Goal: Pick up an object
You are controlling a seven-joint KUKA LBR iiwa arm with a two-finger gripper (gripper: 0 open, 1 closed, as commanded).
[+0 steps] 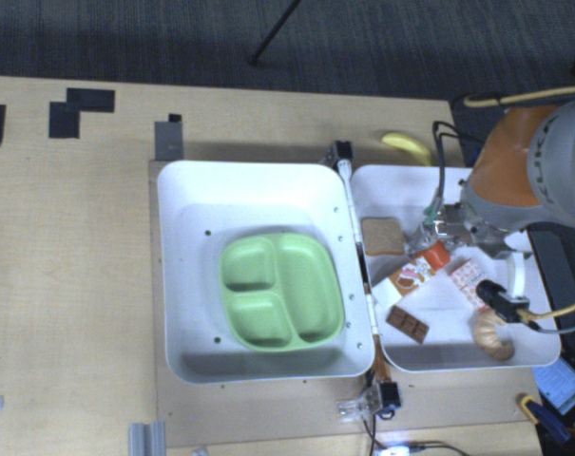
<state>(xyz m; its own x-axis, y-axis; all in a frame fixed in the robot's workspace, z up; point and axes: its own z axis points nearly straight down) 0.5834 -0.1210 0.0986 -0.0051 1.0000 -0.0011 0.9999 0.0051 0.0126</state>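
The tool hung low over the snack packet at right of centre in the right bin (likely lining up a pick); its opening I could not tell.

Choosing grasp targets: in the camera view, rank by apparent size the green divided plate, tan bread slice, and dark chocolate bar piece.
1. Green divided plate, by far the largest.
2. Tan bread slice.
3. Dark chocolate bar piece, only slightly smaller than the bread.

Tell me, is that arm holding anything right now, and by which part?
Cannot be told: the pincer hangs by the orange packet, its tips hidden.
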